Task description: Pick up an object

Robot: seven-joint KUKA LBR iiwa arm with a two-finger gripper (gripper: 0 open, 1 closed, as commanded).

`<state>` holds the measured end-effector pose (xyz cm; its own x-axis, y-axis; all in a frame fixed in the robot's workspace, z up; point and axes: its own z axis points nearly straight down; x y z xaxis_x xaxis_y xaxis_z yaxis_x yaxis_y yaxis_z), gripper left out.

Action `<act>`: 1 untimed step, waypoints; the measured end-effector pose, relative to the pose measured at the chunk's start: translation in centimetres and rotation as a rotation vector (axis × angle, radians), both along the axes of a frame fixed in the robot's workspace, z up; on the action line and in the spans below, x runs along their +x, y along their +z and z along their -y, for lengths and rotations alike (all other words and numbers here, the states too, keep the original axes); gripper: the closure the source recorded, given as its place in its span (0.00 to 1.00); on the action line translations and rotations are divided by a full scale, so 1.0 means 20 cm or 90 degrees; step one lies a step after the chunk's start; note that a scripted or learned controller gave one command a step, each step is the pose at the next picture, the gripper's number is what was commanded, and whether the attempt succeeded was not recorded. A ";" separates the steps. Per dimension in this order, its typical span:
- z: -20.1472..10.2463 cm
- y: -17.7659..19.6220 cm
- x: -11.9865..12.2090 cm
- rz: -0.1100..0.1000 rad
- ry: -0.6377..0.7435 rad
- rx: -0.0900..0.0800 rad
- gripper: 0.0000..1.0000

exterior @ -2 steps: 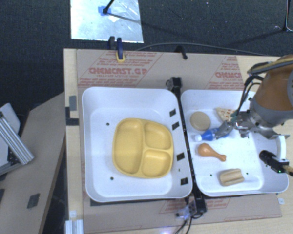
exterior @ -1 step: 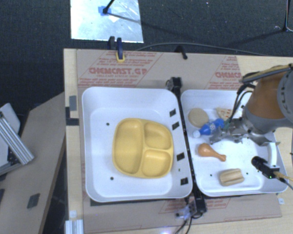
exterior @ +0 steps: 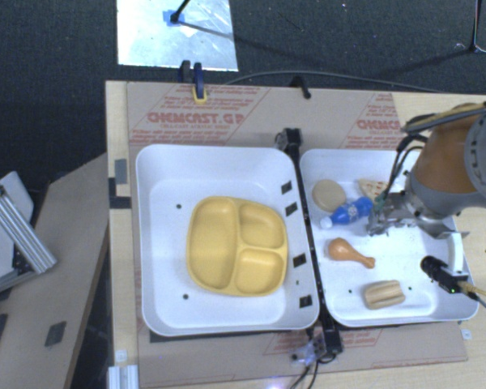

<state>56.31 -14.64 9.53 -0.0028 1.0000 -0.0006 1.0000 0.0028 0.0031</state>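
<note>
My gripper (exterior: 378, 222) reaches into the right bin (exterior: 344, 310) from the right, low over its middle. A blue and white bottle (exterior: 346, 213) lies just to its left, its blue end close to the fingertips. An orange drumstick-shaped toy (exterior: 350, 254) lies below the bottle. A round tan disc (exterior: 329, 194) sits at the bin's upper left, and a tan bread-like block (exterior: 383, 294) rests near the front edge. A pale waffle-patterned piece (exterior: 375, 188) shows at the back, partly behind the arm.
The left bin (exterior: 158, 217) holds a yellow divided plate (exterior: 236, 245). A black divider strip (exterior: 301, 217) runs between the bins. The grey and orange arm (exterior: 454, 164) covers the right bin's far right side.
</note>
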 end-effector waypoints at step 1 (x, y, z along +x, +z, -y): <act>0.00 0.32 0.00 0.003 0.000 -0.001 1.00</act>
